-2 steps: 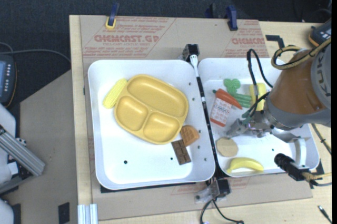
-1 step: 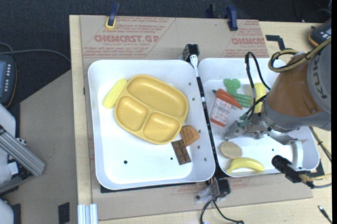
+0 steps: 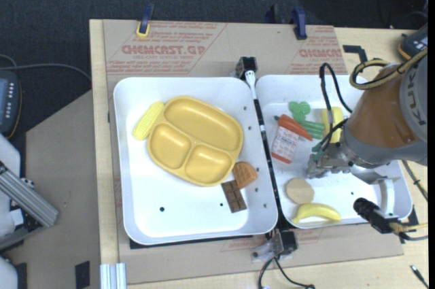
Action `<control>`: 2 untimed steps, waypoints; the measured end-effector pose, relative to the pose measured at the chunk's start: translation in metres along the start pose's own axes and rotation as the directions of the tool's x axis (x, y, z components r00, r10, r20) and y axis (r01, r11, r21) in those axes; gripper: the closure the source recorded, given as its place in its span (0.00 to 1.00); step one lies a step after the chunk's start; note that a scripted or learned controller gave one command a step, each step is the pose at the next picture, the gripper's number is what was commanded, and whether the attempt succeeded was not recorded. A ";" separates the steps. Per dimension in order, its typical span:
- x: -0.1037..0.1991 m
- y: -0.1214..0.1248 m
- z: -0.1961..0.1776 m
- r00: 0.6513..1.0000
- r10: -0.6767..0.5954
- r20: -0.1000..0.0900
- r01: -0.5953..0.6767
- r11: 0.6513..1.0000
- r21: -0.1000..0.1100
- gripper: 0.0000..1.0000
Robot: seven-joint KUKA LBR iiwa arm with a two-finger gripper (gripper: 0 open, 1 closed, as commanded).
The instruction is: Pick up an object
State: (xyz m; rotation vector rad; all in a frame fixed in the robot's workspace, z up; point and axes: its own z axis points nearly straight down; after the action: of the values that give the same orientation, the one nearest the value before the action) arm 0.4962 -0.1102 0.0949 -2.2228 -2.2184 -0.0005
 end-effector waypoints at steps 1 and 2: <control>0.006 -0.007 -0.047 1.000 -0.003 0.002 0.003 1.000 -0.003 1.00; 0.008 -0.005 -0.090 1.000 -0.003 0.002 0.003 1.000 -0.006 1.00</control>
State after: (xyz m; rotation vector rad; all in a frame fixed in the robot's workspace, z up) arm 0.4914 -0.1020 0.1849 -2.2230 -2.2262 -0.0041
